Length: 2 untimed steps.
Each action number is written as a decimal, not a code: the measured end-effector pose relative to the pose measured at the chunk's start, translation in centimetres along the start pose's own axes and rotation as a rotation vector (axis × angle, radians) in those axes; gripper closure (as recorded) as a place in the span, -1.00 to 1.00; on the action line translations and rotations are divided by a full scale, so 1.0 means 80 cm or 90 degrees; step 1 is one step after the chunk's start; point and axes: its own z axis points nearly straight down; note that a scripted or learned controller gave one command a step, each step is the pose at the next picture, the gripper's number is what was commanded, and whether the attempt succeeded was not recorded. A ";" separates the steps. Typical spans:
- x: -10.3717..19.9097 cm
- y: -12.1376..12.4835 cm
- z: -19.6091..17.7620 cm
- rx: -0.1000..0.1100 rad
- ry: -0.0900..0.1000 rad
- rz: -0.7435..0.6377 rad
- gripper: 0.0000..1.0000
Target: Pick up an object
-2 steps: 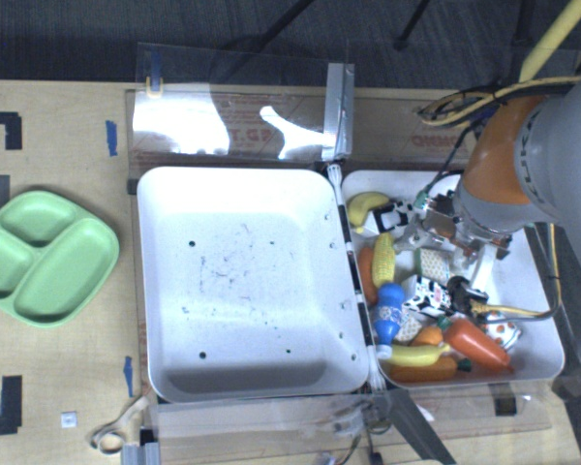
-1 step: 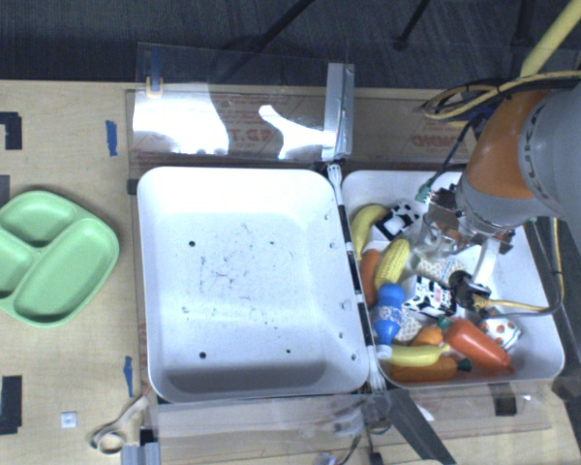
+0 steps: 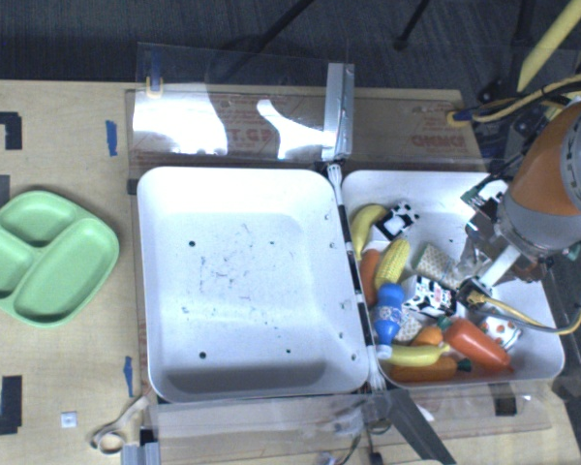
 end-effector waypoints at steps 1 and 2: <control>0.012 0.030 0.039 0.001 0.000 0.205 1.00; -0.012 0.044 0.072 0.000 0.001 0.313 1.00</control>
